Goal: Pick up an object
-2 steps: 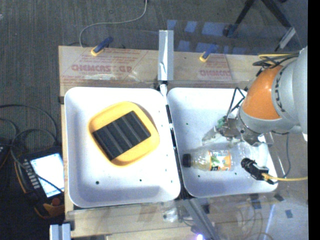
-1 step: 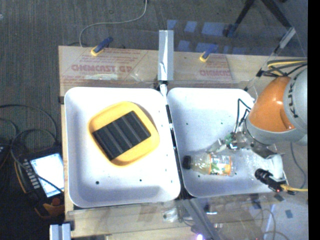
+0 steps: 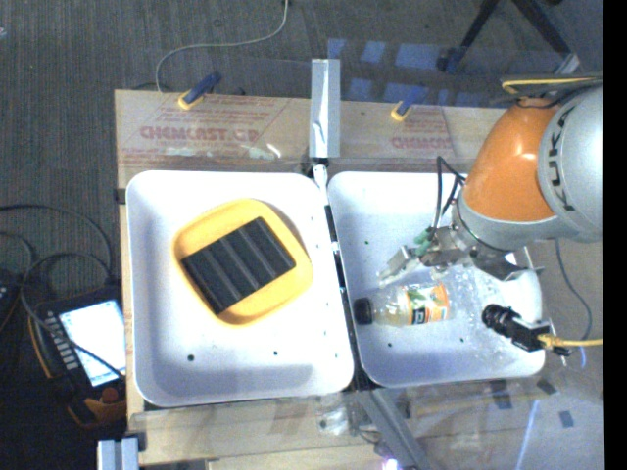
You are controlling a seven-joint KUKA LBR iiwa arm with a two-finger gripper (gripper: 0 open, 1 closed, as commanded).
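A small clear bottle (image 3: pixel 416 305) with a black cap and a green and orange label lies on its side in the right bin (image 3: pixel 392 360), cap pointing left. My gripper (image 3: pixel 423 255) hangs just above the bottle's upper side, low over the bin floor, under the orange wrist band. Nothing shows between its fingers. A yellow pad with a black ribbed top (image 3: pixel 242 260) lies in the left bin (image 3: pixel 167 351), far from the gripper.
Crumpled clear plastic (image 3: pixel 468 284) lies beside the bottle, under the wrist. The ridge between the two bins (image 3: pixel 338 282) runs just left of the bottle cap. A tablet and cables (image 3: pixel 83 336) sit on the floor left of the bench.
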